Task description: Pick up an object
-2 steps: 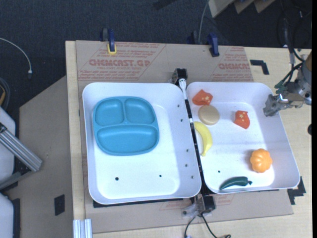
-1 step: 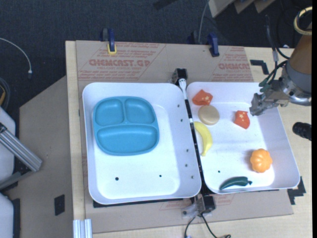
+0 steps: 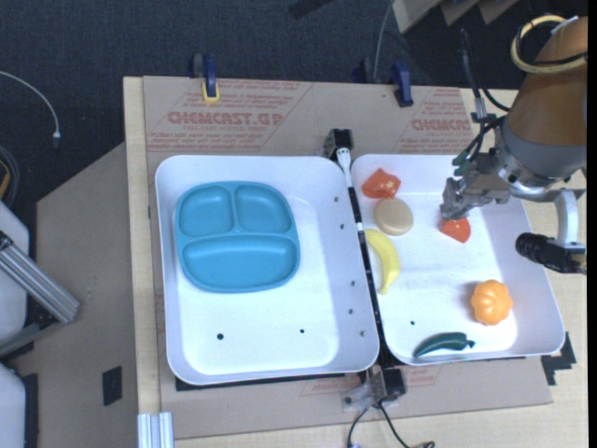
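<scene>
Six small items are seen in the right bin: a red-orange tomato-like piece near the back left, a tan round bun-like piece just before it, and a yellow banana lying along the left wall. A small red piece lies mid-bin, directly under the gripper. An orange pumpkin sits toward the front right, and a dark green pepper lies by the front rim.

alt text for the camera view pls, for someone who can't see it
The arm's hand hangs over a small red piece in the right bin, which also has a red-orange piece, a tan round, a banana, an orange pumpkin and a green pepper. The left bin holds a blue divided plate.
</scene>
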